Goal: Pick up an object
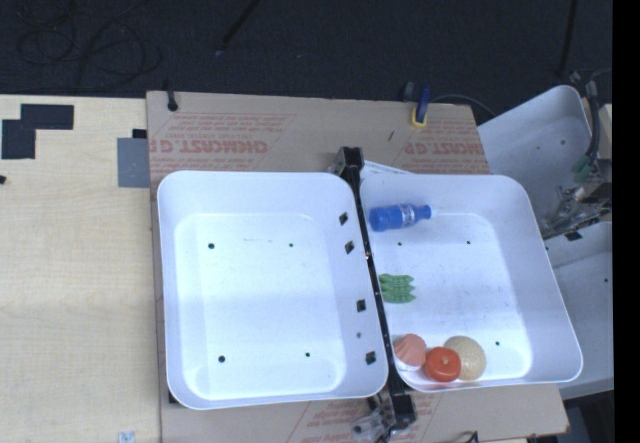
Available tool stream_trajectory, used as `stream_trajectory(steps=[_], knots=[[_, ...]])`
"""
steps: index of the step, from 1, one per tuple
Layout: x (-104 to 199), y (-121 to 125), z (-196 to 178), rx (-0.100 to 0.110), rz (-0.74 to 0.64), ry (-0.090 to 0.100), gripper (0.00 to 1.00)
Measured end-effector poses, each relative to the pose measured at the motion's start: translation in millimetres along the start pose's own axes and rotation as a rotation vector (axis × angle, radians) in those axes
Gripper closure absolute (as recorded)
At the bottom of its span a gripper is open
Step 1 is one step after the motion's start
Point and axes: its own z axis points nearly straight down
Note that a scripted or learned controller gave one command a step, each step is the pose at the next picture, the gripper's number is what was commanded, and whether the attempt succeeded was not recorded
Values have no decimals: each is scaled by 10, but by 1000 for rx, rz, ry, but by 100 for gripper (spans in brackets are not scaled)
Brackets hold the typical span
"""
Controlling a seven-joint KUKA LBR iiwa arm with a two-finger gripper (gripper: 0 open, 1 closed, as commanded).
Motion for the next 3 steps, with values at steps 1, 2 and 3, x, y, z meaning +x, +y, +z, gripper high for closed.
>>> stream_trajectory(steps=[1,2,3], knots=[[2,225,-479,-6,-2,-2,100],[-2,306,-551,-3,-2,-1,100],[-2,302,-678,-2,-3,0,100]])
